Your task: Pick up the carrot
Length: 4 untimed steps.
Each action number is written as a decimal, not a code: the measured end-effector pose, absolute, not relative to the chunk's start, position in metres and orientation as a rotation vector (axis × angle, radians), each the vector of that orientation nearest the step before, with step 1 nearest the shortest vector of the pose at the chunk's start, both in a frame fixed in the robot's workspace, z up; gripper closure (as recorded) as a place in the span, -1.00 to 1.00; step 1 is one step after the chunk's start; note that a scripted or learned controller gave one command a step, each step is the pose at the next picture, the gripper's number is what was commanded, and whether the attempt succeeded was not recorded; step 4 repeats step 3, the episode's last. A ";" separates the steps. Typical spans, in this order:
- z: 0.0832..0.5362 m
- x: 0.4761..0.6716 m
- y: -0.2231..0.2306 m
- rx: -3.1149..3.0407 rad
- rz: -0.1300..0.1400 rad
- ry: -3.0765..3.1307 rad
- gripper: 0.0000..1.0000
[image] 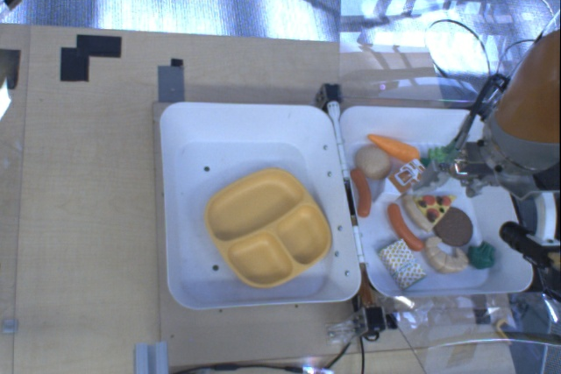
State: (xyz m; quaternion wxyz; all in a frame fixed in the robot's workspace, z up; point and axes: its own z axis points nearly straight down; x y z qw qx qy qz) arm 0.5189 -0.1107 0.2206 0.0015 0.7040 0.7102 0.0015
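The carrot (394, 146) is orange with a green top and lies slantwise near the back of the right bin (522, 280). Its tip points left toward the divider and its green end points right. My gripper (462, 167) hangs over the right bin, just to the right of the carrot's green end and slightly nearer the front. The grey wrist and orange band (536, 96) rise behind it at the right edge. Nothing can be seen held in the gripper.
A potato (372, 162), a small carton (407, 176), two sausages (360, 191), a pizza slice (429, 209), a brown cookie (454, 228), a croissant (445, 257), broccoli (480, 255) and a patterned box (401, 264) crowd the right bin. A yellow divided plate (267, 226) lies in the left bin (180, 188).
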 end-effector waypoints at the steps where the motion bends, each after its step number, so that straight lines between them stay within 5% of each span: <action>1: 0.184 0.567 -0.077 2.283 0.005 2.156 -1.00; 2: 0.087 0.649 -0.109 2.428 0.012 1.980 -1.00; 3: 0.098 0.648 -0.107 2.423 0.000 1.997 1.00; 4: 0.098 0.648 -0.107 2.423 0.000 1.997 1.00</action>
